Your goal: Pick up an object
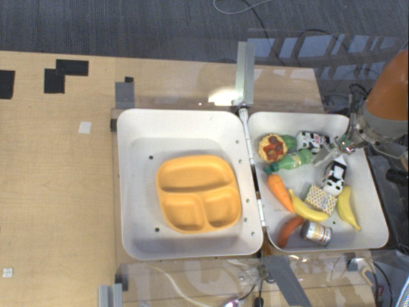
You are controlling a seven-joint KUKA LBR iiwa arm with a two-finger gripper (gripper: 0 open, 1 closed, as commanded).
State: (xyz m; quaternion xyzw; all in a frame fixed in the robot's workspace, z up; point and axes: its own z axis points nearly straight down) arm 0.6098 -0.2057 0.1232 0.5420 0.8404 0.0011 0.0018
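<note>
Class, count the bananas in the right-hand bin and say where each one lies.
2. One banana lies mid-bin, between the carrot and the can. The other banana lies near the bin's right wall. More may be hidden.

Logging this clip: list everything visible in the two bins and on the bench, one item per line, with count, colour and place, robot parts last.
left bin: 1, white, left of centre
compartment tray: 1, orange-yellow, three sections, lying in the left bin
right bin: 1, white, beside the left bin
toy carrot: 1, orange, right bin, left side
bananas: 2, yellow, right bin, lower part
cow figures: 2, black and white, right bin, upper right
green toy: 1, green, right bin, upper middle
round toy: 1, yellow and red, right bin, upper left
checked block: 1, cream, between the bananas
can: 1, metallic, right bin front
sausage: 1, red-orange, beside the can
gripper: 1, metal, over the right bin's upper right
arm: 1, orange band, right edge
</note>
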